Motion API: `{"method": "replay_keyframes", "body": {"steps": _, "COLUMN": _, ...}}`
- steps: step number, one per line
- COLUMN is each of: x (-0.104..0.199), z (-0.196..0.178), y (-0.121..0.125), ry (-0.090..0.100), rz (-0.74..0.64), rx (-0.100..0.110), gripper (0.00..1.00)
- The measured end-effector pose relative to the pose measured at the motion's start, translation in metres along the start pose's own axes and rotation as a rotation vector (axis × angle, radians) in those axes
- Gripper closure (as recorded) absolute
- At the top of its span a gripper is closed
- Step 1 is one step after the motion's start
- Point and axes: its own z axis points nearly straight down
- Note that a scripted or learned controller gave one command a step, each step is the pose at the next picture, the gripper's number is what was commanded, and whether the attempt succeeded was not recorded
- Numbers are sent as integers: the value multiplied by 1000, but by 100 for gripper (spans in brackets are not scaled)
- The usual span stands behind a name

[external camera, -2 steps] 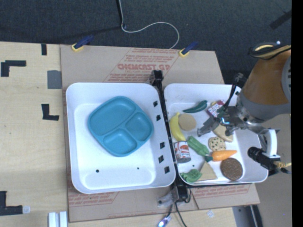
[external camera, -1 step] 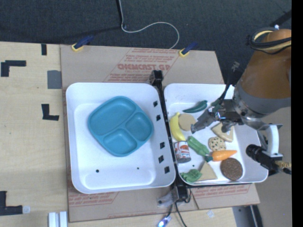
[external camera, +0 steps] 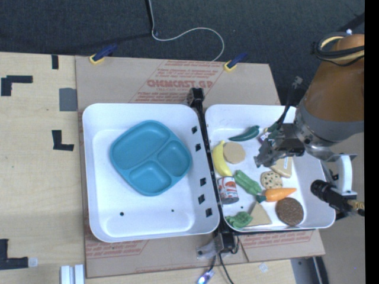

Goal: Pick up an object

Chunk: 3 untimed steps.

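Gripper (external camera: 267, 152): over right bin (external camera: 308, 223), finger state cannot be told. Cracker (external camera: 270, 178): just below it, towards the bin's front. Cheese wedge (external camera: 283, 167): just beside, on the arm's side.

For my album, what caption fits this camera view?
Gripper hovers above toy food in the right bin; blue plate left.

The scene is seen from one cam, fixed high above the tabletop (external camera: 35, 158) and tilted down a bit. Both white bins (external camera: 95, 123) are taken in from mid range. The arm (external camera: 334, 99) is seen coming in from the right.
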Motion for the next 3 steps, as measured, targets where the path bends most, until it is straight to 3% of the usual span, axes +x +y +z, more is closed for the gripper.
{"method": "replay_keyframes", "body": {"steps": 1, "x": 67, "z": 29, "y": 0, "ry": 1, "rz": -5, "rx": 3, "gripper": 100}}
{"method": "replay_keyframes", "body": {"steps": 2, "x": 75, "z": -33, "y": 1, "ry": 0, "rz": -1, "rx": -7, "gripper": 100}}
{"method": "replay_keyframes", "body": {"steps": 3, "x": 139, "z": -102, "y": 1, "ry": 2, "rz": -7, "rx": -9, "gripper": 100}}
